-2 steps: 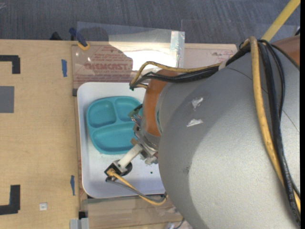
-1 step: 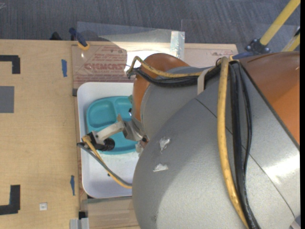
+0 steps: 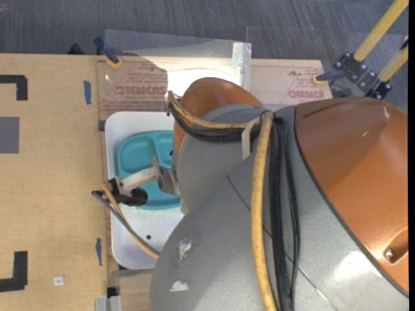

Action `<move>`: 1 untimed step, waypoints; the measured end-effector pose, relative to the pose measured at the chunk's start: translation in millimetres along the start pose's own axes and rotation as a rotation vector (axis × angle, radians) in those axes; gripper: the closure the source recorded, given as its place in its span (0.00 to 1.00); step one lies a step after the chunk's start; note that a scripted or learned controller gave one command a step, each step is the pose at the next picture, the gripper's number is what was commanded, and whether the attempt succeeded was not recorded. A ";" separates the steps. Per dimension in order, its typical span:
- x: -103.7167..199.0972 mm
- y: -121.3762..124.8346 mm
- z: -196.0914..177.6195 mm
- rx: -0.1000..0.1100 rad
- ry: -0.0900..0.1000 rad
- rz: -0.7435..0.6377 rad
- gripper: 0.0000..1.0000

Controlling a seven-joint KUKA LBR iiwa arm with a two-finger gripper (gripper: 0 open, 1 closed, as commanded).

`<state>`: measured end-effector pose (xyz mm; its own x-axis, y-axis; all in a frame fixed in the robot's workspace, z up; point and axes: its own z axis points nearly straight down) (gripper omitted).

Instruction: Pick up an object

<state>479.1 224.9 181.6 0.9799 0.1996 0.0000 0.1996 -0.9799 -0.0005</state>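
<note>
A teal divided dish point(image 3: 139, 153) lies in the white bin point(image 3: 130, 248), toward its far half. My arm point(image 3: 292, 206) comes in from the right and covers most of the bin and the dish's right side. A small grey part of the gripper point(image 3: 166, 179) pokes out from under the wrist, just above the dish's near edge. The rest of the gripper is hidden by the arm.
A yellow cable point(image 3: 133, 235) with a black connector point(image 3: 123, 195) hangs over the bin's left side. The wooden bench point(image 3: 52, 173) stretches left, with black marks and blue tape. A clear plastic sheet point(image 3: 175, 67) stands behind the bin. Yellow poles point(image 3: 382, 24) rise at top right.
</note>
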 end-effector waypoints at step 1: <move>0.2 -0.5 -78.7 0.001 0.000 -0.562 1.00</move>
<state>479.3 225.4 260.3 0.7228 0.6910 0.0008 0.6910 -0.7228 -0.0009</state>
